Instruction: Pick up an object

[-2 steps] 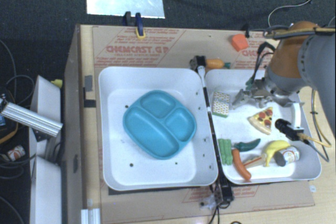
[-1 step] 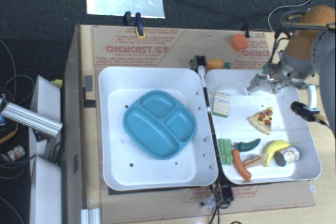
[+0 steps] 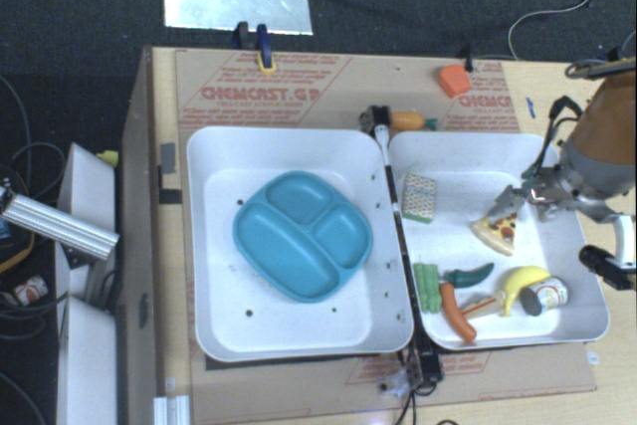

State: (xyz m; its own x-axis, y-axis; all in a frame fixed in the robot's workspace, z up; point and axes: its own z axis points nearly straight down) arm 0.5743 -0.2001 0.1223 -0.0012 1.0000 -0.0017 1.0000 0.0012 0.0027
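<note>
The right bin (image 3: 453, 164) holds several toy foods. A pizza slice (image 3: 495, 233) lies right of its middle. A speckled green block (image 3: 419, 197) sits near its left wall. Along the front lie a green ridged piece (image 3: 428, 286), a dark green pepper (image 3: 469, 274), an orange-red carrot (image 3: 457, 312), a banana (image 3: 521, 283) and a small can (image 3: 548, 295). My gripper (image 3: 521, 198) hangs low over the bin, just above the upper right tip of the pizza slice. Nothing is visibly held in it.
The left bin (image 3: 229, 154) carries a blue divided plate (image 3: 302, 234). An orange block (image 3: 454, 80) and an orange-and-green item (image 3: 408, 121) rest on the bench behind the bins. The arm (image 3: 607, 139) covers the right bin's far right corner.
</note>
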